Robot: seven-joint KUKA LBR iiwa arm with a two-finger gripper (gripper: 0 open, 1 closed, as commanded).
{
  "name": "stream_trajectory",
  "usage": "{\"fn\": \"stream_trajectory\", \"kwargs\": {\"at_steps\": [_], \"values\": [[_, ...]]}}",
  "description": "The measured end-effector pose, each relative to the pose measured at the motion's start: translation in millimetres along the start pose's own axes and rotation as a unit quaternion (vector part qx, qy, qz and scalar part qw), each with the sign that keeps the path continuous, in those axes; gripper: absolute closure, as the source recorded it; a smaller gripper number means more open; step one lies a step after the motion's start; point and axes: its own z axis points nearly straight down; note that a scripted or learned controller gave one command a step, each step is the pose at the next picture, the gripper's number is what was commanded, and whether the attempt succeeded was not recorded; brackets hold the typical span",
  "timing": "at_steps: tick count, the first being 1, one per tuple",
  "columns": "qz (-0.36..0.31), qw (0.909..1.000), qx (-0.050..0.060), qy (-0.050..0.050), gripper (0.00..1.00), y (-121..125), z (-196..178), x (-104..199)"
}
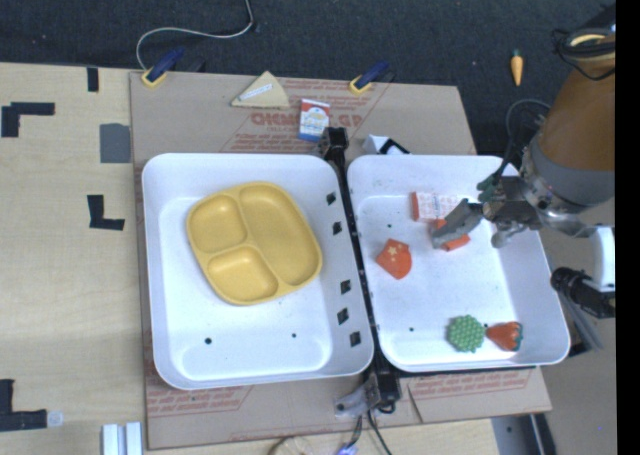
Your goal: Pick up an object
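Gripper (452, 226): low in the right bin (520, 273), near its middle; an orange piece (457, 241) sits at its tip, touching; open or shut cannot be told. Arm (575, 143): enters at 3 o'clock.
Right bin, other contents: red-white packet (428, 206) at the gripper's 10 o'clock; red strawberry (394, 259) at 8 o'clock; green ball (464, 333) and red piece (505, 335), touching, at the bin's 5 o'clock.
Left bin (170, 243): yellow tray (253, 241), three compartments.
Cardboard, 12 o'clock: small carton (314, 120), wedge (262, 91).
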Motion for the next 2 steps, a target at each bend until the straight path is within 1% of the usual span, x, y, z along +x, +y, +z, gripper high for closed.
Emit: {"fn": "stream_trajectory", "kwargs": {"at_steps": [1,2], "values": [[0.001,1.0,0.002,0.0,0.0,52.3,113.8,-60.7],[0.0,1.0,-0.007,-0.003,0.0,104.8,177.9,-60.9]]}}
